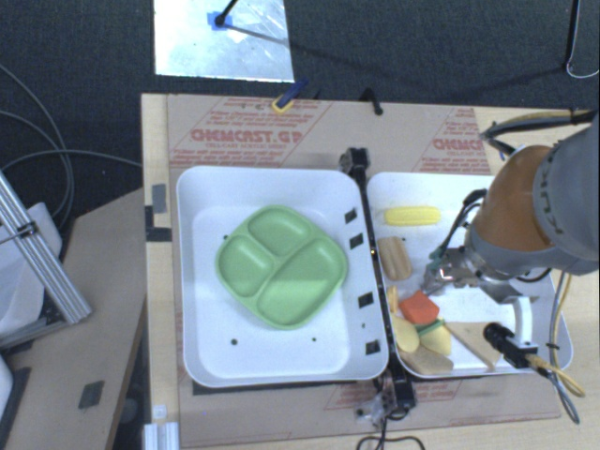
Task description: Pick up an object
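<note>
The loose things all lay in the right bin [441, 191]. They were crowded against its left wall and near corner, so that was where the arm [525, 216] had reached across from the right. The tool [439, 275] hung low over the middle of that bin. It was just beside a tan roll [394, 258] and just above an orange block [419, 307] in the picture. Whether the tool was open or closed could not be told from this slant, and nothing could be seen in its hold. Judging by its place, the orange block or the roll was the likely thing to pick.

A long yellow piece [412, 216] lay by itself toward the far wall, well apart from the rest, with bare white floor around it. That made it the easiest piece to come down on. The near cluster was tighter. Pale yellow pieces [406, 333] touched the orange block, a tan slab [433, 360] sat against the near rim, and a wooden stick [466, 340] ran slantwise beside them. Closing on the block there would probably have nudged its neighbours. The roll lay close along the wall between the bins, which left little room on that side.

The left bin [202, 251] held a green plate [281, 265] with divided sections, set near its middle with white floor on every side. It was well away from the tool. Both bins sat side by side on the bench [244, 129].
</note>
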Tool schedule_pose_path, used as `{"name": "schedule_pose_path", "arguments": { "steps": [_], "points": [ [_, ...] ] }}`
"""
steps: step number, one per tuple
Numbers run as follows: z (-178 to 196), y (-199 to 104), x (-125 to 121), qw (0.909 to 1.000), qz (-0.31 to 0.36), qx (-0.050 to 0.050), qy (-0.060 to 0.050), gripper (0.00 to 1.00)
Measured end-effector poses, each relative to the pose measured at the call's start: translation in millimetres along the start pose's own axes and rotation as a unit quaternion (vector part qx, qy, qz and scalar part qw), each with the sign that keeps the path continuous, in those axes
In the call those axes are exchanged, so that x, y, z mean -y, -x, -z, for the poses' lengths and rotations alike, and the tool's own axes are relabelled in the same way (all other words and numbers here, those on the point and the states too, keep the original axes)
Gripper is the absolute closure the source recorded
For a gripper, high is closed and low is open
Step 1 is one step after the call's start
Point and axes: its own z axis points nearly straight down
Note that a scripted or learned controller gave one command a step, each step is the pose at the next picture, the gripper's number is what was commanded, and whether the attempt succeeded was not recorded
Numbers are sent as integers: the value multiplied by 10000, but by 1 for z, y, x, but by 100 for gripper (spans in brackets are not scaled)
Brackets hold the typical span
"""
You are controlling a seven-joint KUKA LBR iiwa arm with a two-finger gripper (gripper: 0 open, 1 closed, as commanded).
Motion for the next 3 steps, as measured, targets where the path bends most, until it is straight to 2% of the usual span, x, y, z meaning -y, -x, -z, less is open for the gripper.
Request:
{"name": "schedule_pose_path", "arguments": {
  "steps": [1, 2, 3],
  "points": [
    [107, -52, -13, 10000, 21, 19, 81, 100],
    [99, -100, 45, 10000, 10, 9, 13, 100],
    [109, -152, 42, 10000, 21, 10, 33, 100]
  ]
}}
